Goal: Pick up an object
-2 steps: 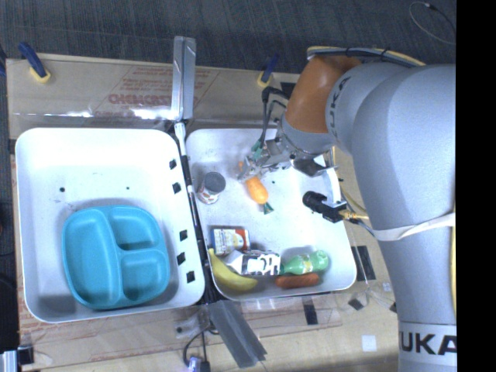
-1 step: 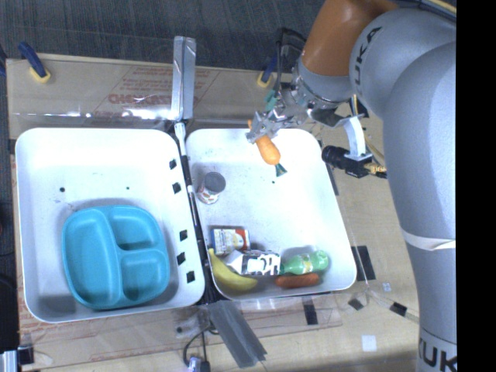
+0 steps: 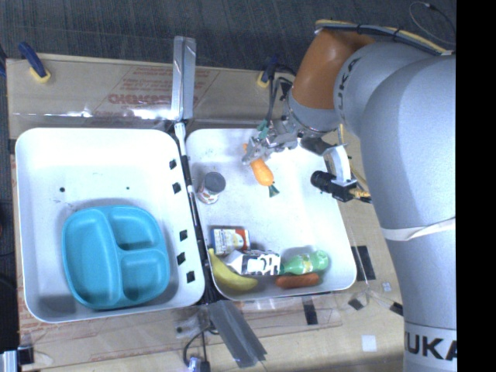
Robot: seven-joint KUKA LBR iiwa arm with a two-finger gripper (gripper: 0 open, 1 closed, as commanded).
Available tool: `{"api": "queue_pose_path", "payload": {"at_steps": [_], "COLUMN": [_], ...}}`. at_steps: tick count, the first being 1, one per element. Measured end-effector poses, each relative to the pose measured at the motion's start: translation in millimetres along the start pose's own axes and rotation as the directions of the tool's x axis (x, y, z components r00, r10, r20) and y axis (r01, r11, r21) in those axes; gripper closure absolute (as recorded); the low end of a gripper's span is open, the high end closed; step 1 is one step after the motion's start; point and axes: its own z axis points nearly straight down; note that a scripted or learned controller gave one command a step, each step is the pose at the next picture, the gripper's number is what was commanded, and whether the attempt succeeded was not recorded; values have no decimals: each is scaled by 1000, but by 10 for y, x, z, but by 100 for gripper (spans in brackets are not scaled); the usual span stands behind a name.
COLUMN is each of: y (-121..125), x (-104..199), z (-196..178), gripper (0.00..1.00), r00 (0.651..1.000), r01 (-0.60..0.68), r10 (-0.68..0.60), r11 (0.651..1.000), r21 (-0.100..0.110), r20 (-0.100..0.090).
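A dark carpeted floor runs across the top of the frame, and below it the surface [image 3: 93,84], covered in brown board, carries two shallow white bins side by side. The left bin [image 3: 31,208] holds a blue sectioned tray [image 3: 116,258] at the lower left of the frame. The right bin [image 3: 325,231] holds a small can [image 3: 211,184] near its left wall, and along its lower edge a banana [image 3: 229,276], a red-labelled packet [image 3: 229,239], a black-and-white carton [image 3: 260,263], a green item [image 3: 306,262] and a red-brown sausage-like piece [image 3: 298,280] lie crowded together. The grey arm [image 3: 403,130] with its orange band enters from the right of the frame, and its end effector [image 3: 260,147] sits over the upper part of the right bin. An orange carrot [image 3: 263,173] appears directly below the metal tips, touching or nearly touching them; whether it is actually gripped, and how far apart the tips stand, cannot be told.
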Motion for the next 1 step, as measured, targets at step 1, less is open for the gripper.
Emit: {"api": "queue_pose_path", "payload": {"at_steps": [1], "y": [82], "x": [346], "z": [-699], "gripper": [100], "r00": [999], "r01": [47], "r10": [-47], "r11": [999], "r21": [-3], "r20": [1]}}
